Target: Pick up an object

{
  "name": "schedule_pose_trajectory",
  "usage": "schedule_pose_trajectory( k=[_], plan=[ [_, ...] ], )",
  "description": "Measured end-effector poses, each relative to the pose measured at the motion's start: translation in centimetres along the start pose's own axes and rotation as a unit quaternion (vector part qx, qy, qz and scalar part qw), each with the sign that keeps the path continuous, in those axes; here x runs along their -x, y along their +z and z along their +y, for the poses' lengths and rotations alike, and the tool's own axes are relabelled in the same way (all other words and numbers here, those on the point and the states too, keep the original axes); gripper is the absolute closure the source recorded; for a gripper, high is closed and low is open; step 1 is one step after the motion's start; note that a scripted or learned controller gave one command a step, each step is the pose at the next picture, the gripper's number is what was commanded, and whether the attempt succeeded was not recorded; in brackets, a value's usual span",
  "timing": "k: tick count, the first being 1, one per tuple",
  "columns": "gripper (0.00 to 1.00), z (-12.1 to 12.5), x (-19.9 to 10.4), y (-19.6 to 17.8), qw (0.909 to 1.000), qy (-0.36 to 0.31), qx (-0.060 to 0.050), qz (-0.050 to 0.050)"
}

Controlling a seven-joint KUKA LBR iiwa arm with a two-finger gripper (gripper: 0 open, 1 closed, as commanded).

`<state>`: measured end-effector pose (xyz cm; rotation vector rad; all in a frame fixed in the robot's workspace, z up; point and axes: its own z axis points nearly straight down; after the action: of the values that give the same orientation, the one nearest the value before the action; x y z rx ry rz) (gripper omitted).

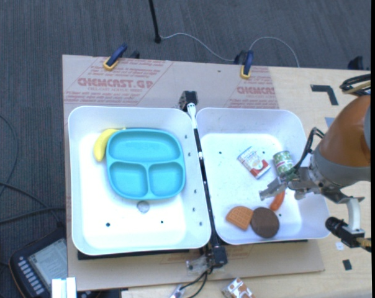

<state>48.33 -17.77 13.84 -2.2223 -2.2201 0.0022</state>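
Fingers of the gripper [275,190] look spread apart, one grey tip jutting left, and hold nothing as far as I can tell. Just below them lies the orange carrot [277,201] (long axis slanting), in the right bin [237,120], green can [283,163] just above.

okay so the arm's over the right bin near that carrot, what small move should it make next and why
Probably a short drop straight down onto the carrot. The gripper sits right over it in the right bin, and nothing shows clearly between its jaws. The green can lies close beside, so it should go down slowly to avoid knocking it. Whether the jaws are open wide enough I can't tell.
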Motion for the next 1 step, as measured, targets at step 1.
schedule_pose_trajectory(
  k=[1],
  plan=[
    [0.0,0.12,-3.36,5.12,1.0,0.0,0.002,-0.001]
  ],
)
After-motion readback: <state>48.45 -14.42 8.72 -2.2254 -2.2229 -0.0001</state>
